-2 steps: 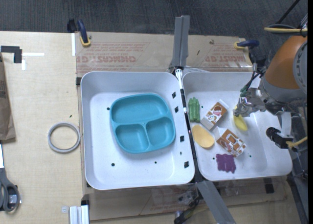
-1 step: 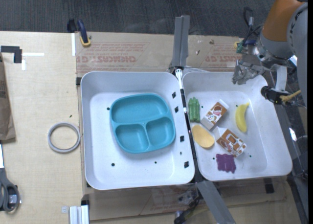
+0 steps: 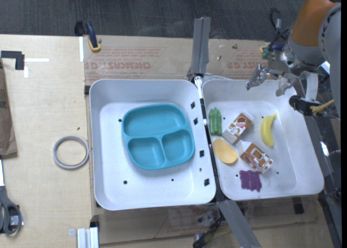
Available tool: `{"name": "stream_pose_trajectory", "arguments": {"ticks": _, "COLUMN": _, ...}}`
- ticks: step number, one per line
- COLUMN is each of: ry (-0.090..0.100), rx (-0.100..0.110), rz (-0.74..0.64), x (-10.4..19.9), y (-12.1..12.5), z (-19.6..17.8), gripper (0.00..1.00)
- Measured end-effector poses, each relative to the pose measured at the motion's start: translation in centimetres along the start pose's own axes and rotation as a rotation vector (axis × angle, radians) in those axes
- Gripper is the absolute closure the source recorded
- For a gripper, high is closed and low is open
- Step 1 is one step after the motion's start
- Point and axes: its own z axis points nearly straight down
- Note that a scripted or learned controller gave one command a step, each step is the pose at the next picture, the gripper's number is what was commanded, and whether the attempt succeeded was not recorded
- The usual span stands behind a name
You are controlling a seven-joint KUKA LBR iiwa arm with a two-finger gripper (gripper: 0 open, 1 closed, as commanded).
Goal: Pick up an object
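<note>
The arm (image 3: 314, 19) is reaching in from the right and is hanging over the far rim of the right bin (image 3: 309, 182). The gripper (image 3: 269, 80) is sitting above that bin's back edge, its two fingers spread apart with nothing between them, well apart from every object below.

The left bin (image 3: 103, 187) is carrying one large item, a blue divided tray (image 3: 158, 136), lying flat near the middle. It is looking stiff and light, but broad; only its raised rim is offering a place to pinch, so it is judged a poor candidate.

The right bin is holding the smaller pieces, all lying loose and none touching the gripper:
- A printed carton (image 3: 256, 156), low in the cluster, and a second carton (image 3: 239, 126) above it. Both are appearing light, stiff and flat-sided; a grip across the short width should be holding well.
- A banana (image 3: 267, 129), lying on the right of the group. Probably a light plastic toy, smooth and curved; taking it across the middle is advisable, as it may be slipping.
- A yellow oval piece (image 3: 225, 151), just beside the lower carton. It is lying low and rounded, so harder to grip.
- A purple piece (image 3: 250, 180), nearest the front rim. Material cannot be told.
- A green piece (image 3: 215, 121), resting close to the left wall, which is crowding finger access.

The banana and upper carton are judged nearest to the gripper.
</note>
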Motion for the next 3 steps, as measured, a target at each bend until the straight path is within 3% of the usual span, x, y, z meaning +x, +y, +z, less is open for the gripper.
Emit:
{"name": "stream_pose_trajectory", "arguments": {"ticks": 1, "ry": 0.001, "rx": 0.001, "rz": -0.081, "x": -4.8, "y": -4.8, "z": 10.1, "gripper": 0.00}}
{"name": "stream_pose_trajectory", "arguments": {"ticks": 2, "ry": 0.000, "rx": 0.001, "rz": -0.082, "x": -4.8, "y": -4.8, "z": 9.2, "gripper": 1.00}}
{"name": "stream_pose_trajectory", "arguments": {"ticks": 3, "ry": 0.001, "rx": 0.000, "rz": -0.036, "x": 1.2, "y": -4.7, "z": 0.0, "gripper": 1.00}}
